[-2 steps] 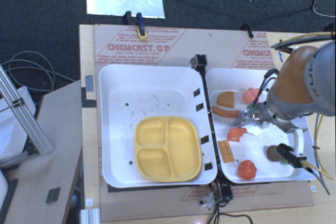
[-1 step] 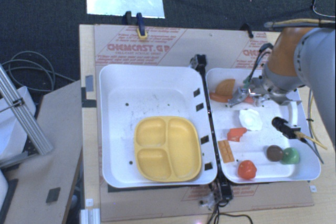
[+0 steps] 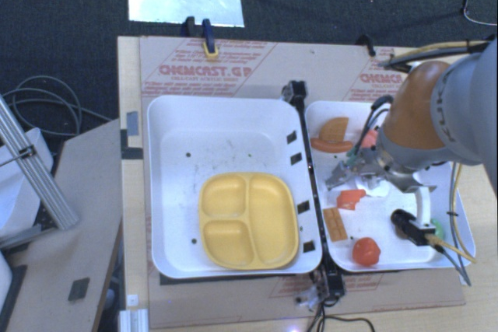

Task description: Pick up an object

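The right bin (image 3: 389, 111) holds several small things. An orange half-round piece (image 3: 335, 128) lies on a flat red-orange piece (image 3: 330, 144) at the bin's far left. A small red-orange chunk (image 3: 350, 198) lies mid-left, with a tan waffle-like bar (image 3: 334, 223) and a red ball (image 3: 366, 250) nearer the front. My gripper (image 3: 342, 173) hangs low over the bin's left half, just above the red-orange chunk and beside it. A pinkish bit (image 3: 370, 139) shows behind the wrist.
The left bin (image 3: 226, 120) holds a yellow divided plate (image 3: 249, 220) at its front right. A black-clipped divider wall (image 3: 305, 167) separates the bins, close to the gripper's left. The arm's bulk covers the right bin's far right part.
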